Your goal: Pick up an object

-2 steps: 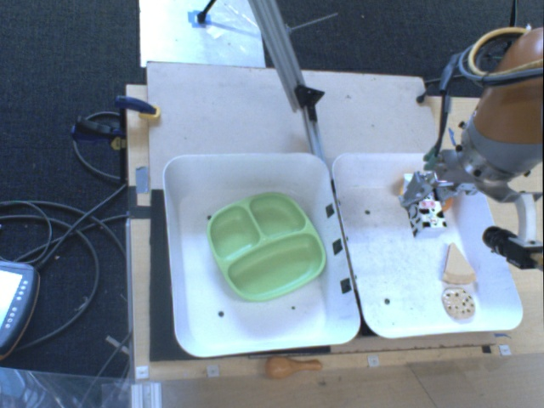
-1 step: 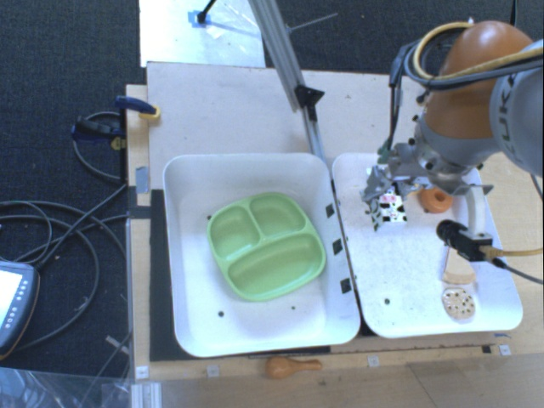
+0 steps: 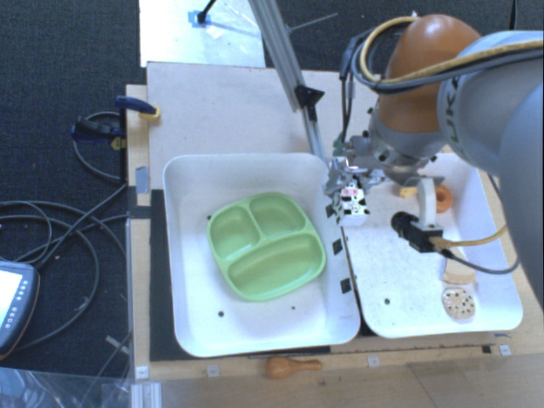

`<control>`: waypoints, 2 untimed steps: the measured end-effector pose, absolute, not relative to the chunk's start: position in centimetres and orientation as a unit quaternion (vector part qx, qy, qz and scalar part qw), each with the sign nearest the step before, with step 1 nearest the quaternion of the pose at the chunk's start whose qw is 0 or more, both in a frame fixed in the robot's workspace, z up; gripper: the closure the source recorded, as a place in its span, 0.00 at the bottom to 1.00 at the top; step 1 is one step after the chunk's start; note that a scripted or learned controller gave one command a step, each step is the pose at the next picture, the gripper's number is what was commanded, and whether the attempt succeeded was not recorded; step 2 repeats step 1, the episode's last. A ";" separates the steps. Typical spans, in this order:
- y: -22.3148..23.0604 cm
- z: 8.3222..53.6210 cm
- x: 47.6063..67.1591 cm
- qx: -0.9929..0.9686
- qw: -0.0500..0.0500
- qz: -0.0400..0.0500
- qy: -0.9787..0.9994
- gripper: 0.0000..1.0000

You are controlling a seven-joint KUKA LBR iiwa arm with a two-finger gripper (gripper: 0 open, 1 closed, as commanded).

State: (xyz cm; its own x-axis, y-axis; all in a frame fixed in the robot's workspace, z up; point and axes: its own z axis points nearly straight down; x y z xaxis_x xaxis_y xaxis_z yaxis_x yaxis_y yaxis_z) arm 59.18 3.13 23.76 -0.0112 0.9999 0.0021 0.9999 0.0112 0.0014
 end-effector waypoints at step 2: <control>8.5 22.4 60.9 -0.703 0.000 -0.001 -0.711 1.00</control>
